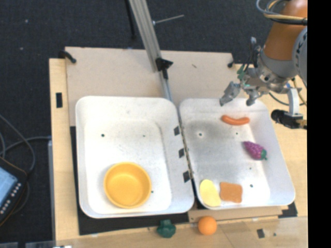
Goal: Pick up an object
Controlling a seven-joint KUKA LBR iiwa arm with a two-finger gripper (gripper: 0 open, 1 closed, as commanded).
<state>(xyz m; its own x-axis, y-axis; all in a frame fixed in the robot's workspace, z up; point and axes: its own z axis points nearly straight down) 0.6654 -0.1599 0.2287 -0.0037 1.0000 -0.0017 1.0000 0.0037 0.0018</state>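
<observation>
With its fingers spread and nothing between them, the gripper [239, 96] hangs over the far edge of the right bin [207, 112], just beyond the orange sausage [235, 120] (the nearest candidate), so a straight descent probably lands behind it and closes on air.

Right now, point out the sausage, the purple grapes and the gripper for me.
sausage [235, 120], camera view, middle of its orange body.
purple grapes [254, 150], camera view, centre of the bunch.
gripper [240, 98], camera view, midway between its spread fingertips.
</observation>
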